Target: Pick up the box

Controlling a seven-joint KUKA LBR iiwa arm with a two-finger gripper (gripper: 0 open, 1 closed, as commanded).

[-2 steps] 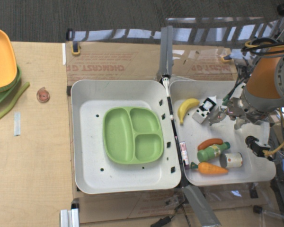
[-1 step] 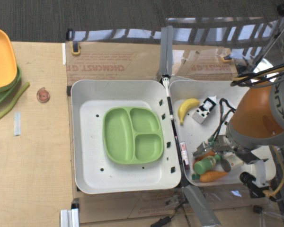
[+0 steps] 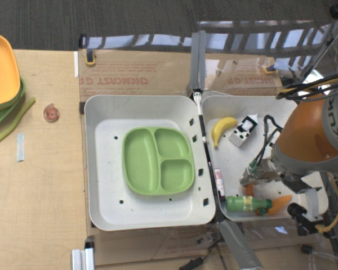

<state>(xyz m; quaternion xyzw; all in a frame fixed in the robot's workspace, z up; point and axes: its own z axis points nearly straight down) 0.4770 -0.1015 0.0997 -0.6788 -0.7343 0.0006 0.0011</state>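
Nothing lifted yet; box (image 3: 243, 130) lies beside banana (image 3: 222, 129), well apart from gripper (image 3: 258, 174); its grip state: cannot tell.

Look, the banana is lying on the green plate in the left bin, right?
Not quite. The camera view shows the banana in the right bin, near the small box. The green plate is in the left bin.

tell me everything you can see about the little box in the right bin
The box is small and white with black markings on its faces, looking like cardboard. It lies tilted at an angle on the floor of the right bin, near the back, just right of the banana and close to it. Whether they touch is unclear. The gripper is apart from it.
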